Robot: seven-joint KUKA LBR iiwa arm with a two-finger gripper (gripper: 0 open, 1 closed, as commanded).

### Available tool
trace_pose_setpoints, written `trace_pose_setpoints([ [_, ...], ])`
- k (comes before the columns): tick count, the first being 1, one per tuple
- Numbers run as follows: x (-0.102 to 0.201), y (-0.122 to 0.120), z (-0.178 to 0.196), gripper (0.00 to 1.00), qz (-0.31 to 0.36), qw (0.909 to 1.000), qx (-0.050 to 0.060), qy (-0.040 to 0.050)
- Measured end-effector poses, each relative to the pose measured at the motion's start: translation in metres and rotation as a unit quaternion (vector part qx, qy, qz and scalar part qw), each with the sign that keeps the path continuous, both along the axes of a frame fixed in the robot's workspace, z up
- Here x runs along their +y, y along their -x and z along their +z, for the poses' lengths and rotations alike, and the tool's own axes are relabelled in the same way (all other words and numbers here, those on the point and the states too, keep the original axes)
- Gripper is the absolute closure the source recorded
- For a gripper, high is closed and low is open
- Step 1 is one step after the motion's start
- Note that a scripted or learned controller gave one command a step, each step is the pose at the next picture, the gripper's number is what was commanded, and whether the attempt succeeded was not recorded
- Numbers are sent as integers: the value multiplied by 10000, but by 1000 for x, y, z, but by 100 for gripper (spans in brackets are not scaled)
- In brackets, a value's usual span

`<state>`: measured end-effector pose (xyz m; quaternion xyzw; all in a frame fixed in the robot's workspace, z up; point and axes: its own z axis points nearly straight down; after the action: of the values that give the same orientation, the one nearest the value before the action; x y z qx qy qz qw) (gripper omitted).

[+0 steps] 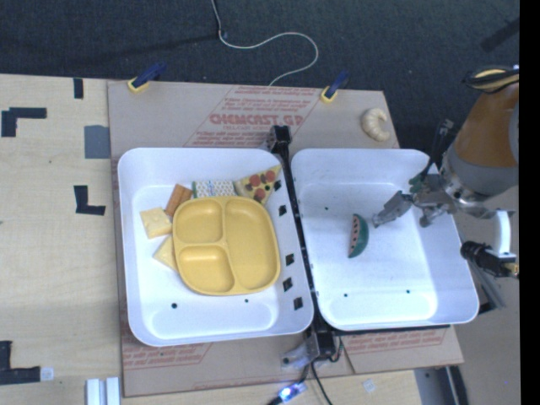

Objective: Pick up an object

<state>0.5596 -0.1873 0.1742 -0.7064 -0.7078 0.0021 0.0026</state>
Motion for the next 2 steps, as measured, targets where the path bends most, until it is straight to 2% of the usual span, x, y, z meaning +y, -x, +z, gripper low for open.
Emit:
trace_pose_setpoints([
  [2,3,-1,-92,0,5,10000,-28,9],
])
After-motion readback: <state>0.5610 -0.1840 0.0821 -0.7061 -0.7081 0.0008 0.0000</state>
